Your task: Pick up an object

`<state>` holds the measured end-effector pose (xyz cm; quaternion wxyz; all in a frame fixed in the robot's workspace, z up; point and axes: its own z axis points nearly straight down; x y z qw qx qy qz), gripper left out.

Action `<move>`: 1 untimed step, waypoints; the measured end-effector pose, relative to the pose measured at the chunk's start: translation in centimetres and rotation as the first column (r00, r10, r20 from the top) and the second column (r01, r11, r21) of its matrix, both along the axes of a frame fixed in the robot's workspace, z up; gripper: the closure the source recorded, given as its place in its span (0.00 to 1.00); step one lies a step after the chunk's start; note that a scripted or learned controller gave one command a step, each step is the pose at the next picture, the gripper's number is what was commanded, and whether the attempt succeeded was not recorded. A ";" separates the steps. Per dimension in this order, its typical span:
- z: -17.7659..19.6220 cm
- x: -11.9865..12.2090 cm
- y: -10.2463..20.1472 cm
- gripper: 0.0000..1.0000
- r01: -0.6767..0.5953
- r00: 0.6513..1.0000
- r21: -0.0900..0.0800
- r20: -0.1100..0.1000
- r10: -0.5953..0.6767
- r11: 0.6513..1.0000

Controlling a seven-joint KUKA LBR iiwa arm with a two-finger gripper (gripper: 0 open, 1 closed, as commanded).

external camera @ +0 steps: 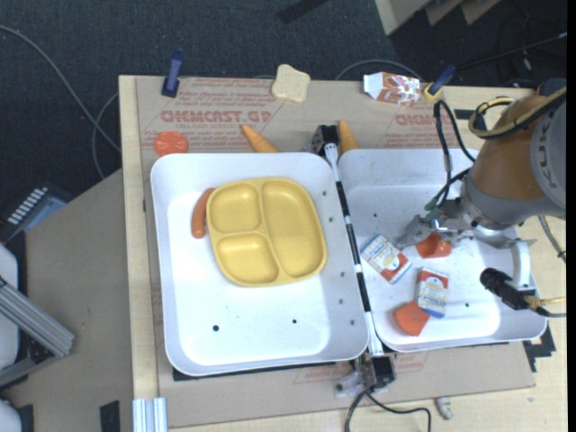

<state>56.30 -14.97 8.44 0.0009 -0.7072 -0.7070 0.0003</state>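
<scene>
- Starting at the left bin (180, 331): a yellow tray (267, 229) with three compartments lies in it, and a sausage (198, 214) touches the tray's left edge. Both sit well to the left of the fingers, and nothing there looks disturbed.
- Moving to the right bin (387, 174): a carton (384, 256) lies just left of the fingers, apart from them.
- Nearer the front of that bin, below the fingers, a second carton (433, 292) rests against an orange piece (409, 319). Neither is touched.
- Reaching the gripper (434, 235): it is down low in the right bin, right over a small red piece (433, 247). The grey metal hides the tips, so I cannot tell whether the fingers are spread or closed, nor whether that red piece is between them or merely under them.
- Judging progress: the approach seems done, with the gripper lowered onto a likely target. A confirmed grasp and the lift are what is left; every item seen rests on a bin floor, so the pick does not look finished.
- Farther right, the arm (513, 174) leaves the bin over its right rim.
</scene>
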 end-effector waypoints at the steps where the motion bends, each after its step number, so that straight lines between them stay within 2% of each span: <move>1: 1.0 0.1 0.0 1.00 0.001 1.000 -0.001 0.002 -0.001 1.000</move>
